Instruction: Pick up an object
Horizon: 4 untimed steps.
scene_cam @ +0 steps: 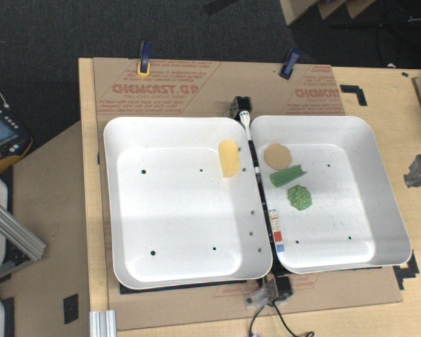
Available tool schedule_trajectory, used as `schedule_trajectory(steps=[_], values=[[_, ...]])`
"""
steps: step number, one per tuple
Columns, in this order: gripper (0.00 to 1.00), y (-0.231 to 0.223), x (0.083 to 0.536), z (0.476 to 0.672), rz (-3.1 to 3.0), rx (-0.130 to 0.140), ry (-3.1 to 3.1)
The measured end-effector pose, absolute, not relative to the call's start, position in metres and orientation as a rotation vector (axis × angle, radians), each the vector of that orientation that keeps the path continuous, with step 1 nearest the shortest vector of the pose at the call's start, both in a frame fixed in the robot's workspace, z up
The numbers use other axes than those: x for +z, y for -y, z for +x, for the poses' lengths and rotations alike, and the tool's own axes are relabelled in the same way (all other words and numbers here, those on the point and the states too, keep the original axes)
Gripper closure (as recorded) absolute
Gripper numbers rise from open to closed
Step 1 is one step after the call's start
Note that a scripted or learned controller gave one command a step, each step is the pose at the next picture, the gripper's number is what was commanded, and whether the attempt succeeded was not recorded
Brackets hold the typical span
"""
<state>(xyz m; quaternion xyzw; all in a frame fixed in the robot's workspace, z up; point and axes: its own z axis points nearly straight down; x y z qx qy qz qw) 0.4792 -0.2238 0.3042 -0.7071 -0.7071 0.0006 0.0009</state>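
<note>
The left bin (126,188) holds a yellow oblong piece (229,158) near its far right corner. In the right bin (365,188), close to the left wall, lie a tan round disc (278,156), a green elongated piece (288,175) just below it, and a green bumpy ball (299,198) nearer the front. A small grey part of my gripper (415,172) pokes in at the right edge of the view. It is outside the right bin and well away from every object.
Both bins rest on a brown cardboard sheet (196,83) held by two blue clamps (144,56) at the back. A black divider strip (256,181) runs between the bins. A cable (266,314) hangs at the front.
</note>
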Motion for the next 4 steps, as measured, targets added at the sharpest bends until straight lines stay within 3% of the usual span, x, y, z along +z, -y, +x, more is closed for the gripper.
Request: schedule_trajectory(steps=[1, 2, 4], values=[[1.0, 0.209, 0.321, 0.48, -2.222, -0.003, 2.228], [1.0, 0.225, 0.301, 0.479, -2.222, 0.002, 2.218], [1.0, 0.224, 0.302, 0.479, -2.221, 0.001, 2.221]])
